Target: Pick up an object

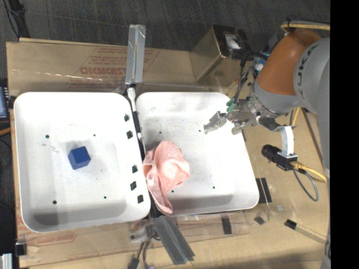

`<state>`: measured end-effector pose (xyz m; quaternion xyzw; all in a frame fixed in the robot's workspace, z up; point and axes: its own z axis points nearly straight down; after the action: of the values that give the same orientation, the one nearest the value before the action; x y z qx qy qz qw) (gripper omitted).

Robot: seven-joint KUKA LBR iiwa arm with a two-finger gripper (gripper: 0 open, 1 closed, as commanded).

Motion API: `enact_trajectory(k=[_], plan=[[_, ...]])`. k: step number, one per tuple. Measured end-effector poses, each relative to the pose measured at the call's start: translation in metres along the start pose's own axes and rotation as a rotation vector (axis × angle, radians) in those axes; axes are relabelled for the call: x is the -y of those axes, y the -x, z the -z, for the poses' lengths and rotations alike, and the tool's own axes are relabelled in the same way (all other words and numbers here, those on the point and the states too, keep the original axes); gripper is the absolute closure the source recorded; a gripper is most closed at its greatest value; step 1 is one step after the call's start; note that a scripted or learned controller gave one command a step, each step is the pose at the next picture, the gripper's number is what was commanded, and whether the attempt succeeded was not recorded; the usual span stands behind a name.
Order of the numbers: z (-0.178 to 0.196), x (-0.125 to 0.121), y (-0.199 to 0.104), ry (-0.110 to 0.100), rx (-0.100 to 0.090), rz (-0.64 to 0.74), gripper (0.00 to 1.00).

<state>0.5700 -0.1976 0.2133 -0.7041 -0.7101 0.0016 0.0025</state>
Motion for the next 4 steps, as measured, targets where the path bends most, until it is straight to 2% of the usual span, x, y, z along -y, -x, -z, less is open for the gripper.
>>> enact_trajectory(k=[1, 2, 3, 4], plan=[[-0.121, 0.015, -0.039, 0.004, 0.001, 0.07, 0.0], [-0.122, 0.004, -0.097, 0.002, 0.002, 0.146, 0.0], [-0.122, 0.055, -0.089, 0.003, 0.001, 0.211, 0.0], [-0.078, 0.047, -0.032, 0.004, 0.001, 0.228, 0.0]])
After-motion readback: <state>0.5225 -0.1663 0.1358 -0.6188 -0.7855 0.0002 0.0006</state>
